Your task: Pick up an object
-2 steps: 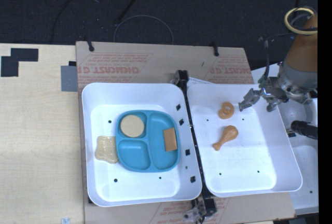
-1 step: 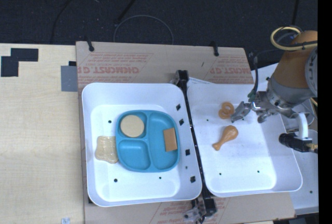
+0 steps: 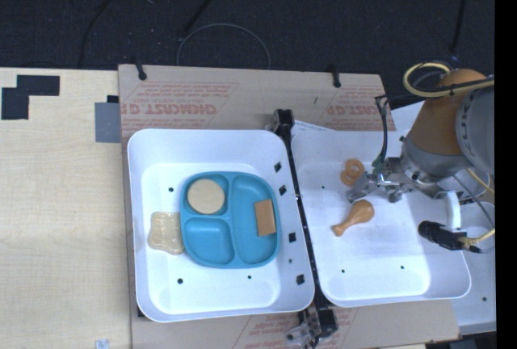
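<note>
Over the right-hand white bin (image 3: 404, 279), the metal two-finger gripper (image 3: 373, 184) hovers just above a tan plastic drumstick (image 3: 355, 217); can't tell how wide the claw sits

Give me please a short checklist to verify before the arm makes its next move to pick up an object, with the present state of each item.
1. Target in view: ok. A tan drumstick-shaped piece lies in the right bin.
2. Gripper near the target: ok, just above it in the picture.
3. Something between the fingers: cannot tell.
4. Neighbour clearance: not ok. A small orange piece lies close to the gripper.
5. Left bin undisturbed: ok. The blue tray holds a round piece and a brown block.
</note>
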`<state>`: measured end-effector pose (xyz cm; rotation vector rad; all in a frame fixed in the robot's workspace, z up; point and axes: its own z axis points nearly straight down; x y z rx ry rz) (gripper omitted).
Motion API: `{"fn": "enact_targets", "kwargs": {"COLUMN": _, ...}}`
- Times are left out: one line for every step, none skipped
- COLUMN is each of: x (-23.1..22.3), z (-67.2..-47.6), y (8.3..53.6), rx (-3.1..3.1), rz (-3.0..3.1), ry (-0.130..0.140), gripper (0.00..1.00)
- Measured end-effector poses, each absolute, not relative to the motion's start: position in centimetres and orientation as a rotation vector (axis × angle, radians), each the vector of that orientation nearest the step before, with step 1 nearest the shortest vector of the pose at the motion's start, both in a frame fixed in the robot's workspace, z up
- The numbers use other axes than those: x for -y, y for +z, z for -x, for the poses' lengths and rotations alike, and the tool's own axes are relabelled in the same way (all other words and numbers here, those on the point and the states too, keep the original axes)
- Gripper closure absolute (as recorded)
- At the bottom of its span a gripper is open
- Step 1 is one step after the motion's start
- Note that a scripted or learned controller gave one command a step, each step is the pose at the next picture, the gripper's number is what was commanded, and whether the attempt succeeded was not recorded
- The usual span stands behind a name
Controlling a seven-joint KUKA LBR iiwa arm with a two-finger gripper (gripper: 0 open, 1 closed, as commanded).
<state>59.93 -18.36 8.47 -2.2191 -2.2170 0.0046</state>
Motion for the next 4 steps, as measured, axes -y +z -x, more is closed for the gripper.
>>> {"fn": "enact_targets", "kwargs": {"x": 18.4, "z": -60.0, "y": 9.8, "rx": 2.217, "rz": 2.221, "ry": 0.003, "gripper": 1.0}}
{"fn": "enact_targets", "kwargs": {"x": 19.1, "z": -60.3, "y": 14.3, "rx": 2.218, "rz": 2.226, "ry": 0.0, "gripper": 1.0}}
{"fn": "enact_targets", "kwargs": {"x": 18.2, "z": -60.5, "y": 19.4, "rx": 2.225, "rz": 2.221, "ry": -0.002, "gripper": 1.0}}
{"fn": "enact_targets", "kwargs": {"x": 17.6, "z": -60.0, "y": 25.2, "rx": 2.224, "rz": 2.221, "ry": -0.002, "gripper": 1.0}}
